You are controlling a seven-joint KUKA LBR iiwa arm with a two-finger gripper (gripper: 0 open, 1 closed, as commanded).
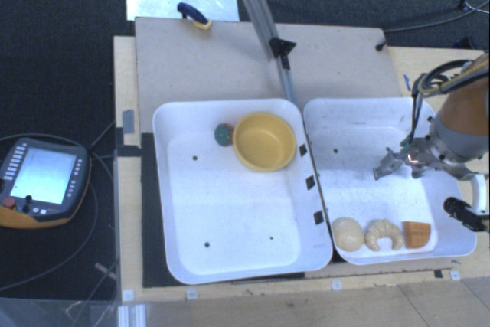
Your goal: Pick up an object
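Over the right bin (pixel 367 119) the arm is reaching in from the right, and you are looking at the gripper (pixel 392 165) hanging above bare white floor, roughly mid-bin. Nothing is sitting between its tips, so it is carrying nothing; how far the tips are spread is too small and blurred for me to tell, so check that on your side before you are committing to a descent.

Your nearest candidates are lying in a row along the near wall of that same bin: a pale round roll (pixel 347 233), a curled croissant (pixel 385 234) just beside it, and an orange wedge (pixel 416 233) touching or almost touching the croissant. All three are sitting well apart from where the tool is hanging now. In the left bin (pixel 184 241) a yellow bowl (pixel 264 142) is resting near the far right corner with a small green ball (pixel 223 135) touching its left side.

I am judging the roll to be the easiest pick, since its left side is standing free. You are wanting to travel toward the near wall first, centre over the roll, and only then come down. Crowding is the risk: one fingertip is likely to be landing on the croissant, and the bin wall is leaving little room behind.
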